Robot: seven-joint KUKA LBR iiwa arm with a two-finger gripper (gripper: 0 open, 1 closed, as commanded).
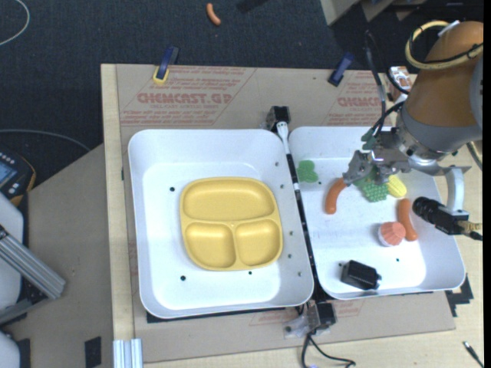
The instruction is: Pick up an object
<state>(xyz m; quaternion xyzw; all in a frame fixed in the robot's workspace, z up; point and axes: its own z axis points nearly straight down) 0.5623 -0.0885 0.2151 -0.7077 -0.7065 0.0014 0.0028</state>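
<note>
Still unfinished, judging by the layout: nothing visibly lifted, every item resting on a bin floor. Nearest, at six o'clock in the right bin [437, 282], a black block [359, 274]; above it toward three o'clock, a round pink-orange piece [391, 234] touching an orange stick [407, 219]. Farther back, an orange sausage shape [334, 195] at nine o'clock of the claw [367, 169], just beside it; a green knobbly piece [375, 191] directly under the claw at six o'clock, likeliest target, with a yellow piece [397, 187] next to it; a green blob [308, 171] farther toward nine. Claw low over the green knobbly piece; whether spread or pressed together, cannot tell. Left bin [153, 205] carrying a yellow divided tray [229, 222]. Remaining: grasp and lift.
</note>
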